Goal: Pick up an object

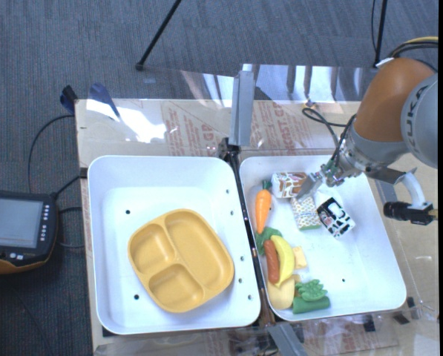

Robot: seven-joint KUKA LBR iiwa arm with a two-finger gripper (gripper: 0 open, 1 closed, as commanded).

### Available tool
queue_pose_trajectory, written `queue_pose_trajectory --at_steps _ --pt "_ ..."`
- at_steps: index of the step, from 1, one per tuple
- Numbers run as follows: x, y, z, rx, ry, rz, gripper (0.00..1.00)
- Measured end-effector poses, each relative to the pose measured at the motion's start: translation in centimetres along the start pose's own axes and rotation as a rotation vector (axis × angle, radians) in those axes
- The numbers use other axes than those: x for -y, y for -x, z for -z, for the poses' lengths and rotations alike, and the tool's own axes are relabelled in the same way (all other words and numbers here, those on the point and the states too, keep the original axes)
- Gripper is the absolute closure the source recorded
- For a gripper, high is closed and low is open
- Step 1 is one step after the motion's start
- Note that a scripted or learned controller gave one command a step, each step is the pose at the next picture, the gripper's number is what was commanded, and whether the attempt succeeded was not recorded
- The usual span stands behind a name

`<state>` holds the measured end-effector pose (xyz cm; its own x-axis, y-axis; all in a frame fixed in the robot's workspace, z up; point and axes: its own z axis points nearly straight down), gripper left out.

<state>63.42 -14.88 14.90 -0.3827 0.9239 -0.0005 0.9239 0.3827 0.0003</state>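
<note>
In the right white bin (369, 273), past the green plastic toy (311, 297), yellow banana (283, 258) and orange carrot (262, 210), a patterned packet (306, 212) lies just beneath the gripper (315, 182), whose jaws' state I cannot tell.

Right bin crowded on its left half; right half open.
Carrot (262, 208), banana (283, 257) and green toy (311, 297) line the right bin's (388, 262) left side. Patterned packet (306, 212) and black-and-white cube (335, 217) sit mid-bin under the gripper (315, 183). Yellow tray (179, 259) occupies the left bin's (110, 199) centre.
</note>
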Motion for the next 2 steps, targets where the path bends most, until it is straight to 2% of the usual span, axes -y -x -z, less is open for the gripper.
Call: queue_pose_trajectory --at_steps 1,2 --pt "3.5 1.6 0.8 -0.002 -0.004 0.030 0.00" --pt "5.6 1.3 -4.6 -0.002 -0.003 -0.356 0.00"
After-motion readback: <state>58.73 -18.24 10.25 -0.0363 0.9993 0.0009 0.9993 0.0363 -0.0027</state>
